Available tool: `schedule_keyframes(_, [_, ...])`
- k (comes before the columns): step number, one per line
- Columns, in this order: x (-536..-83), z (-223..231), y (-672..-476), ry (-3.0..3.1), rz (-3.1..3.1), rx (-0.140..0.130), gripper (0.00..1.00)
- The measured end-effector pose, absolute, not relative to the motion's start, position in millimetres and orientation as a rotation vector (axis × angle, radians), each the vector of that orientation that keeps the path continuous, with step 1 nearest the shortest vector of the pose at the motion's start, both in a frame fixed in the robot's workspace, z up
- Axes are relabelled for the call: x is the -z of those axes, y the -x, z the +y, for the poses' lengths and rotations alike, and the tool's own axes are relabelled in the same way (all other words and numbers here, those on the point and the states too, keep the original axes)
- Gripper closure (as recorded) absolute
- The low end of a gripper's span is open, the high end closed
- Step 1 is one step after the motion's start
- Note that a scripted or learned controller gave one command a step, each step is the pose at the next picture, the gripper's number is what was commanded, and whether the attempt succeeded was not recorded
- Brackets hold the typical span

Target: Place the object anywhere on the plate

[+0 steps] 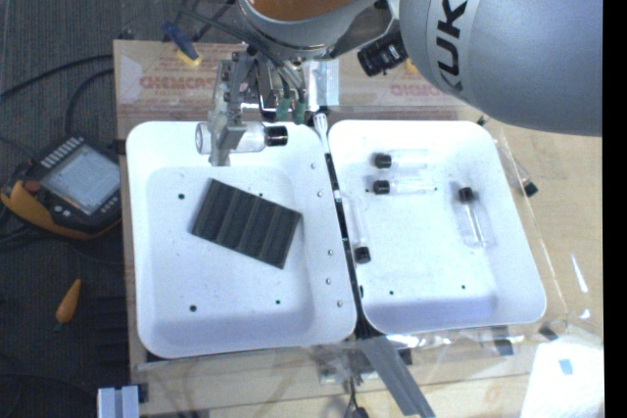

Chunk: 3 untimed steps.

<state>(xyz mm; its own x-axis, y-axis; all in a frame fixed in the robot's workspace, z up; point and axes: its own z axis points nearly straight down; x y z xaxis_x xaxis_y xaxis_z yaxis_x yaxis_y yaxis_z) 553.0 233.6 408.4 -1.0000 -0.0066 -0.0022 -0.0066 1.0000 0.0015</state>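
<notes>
i see the gripper [233,134] clamped on a clear vial [240,137], long axis left-right, black cap right, above the ridged dark plate [245,223].

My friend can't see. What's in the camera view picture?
The gripper holds a clear vial above the left bin, near a dark ridged plate. Three more vials lie in the right bin.

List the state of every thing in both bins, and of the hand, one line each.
hand: over the left bin's far edge, shut on a clear vial.
clear vial: lying crosswise between the fingers, black cap to the right.
dark ridged plate: flat in the left bin, bare on top.
three loose vials: lying on their sides in the right bin.
</notes>
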Motion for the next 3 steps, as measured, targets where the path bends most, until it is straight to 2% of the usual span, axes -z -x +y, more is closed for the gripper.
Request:
schedule_keyframes(1, [-433.4, 220.6, -654.7, -0.323, 3.123, -0.001, 1.00])
schedule_keyframes(2, [-299.7, 233.3, -563.9, -0.093, 3.141, 0.001, 1.00])
schedule_keyframes(3, [-423.0, 233.1, -606.4, 0.739, 3.049, -0.003, 1.00])
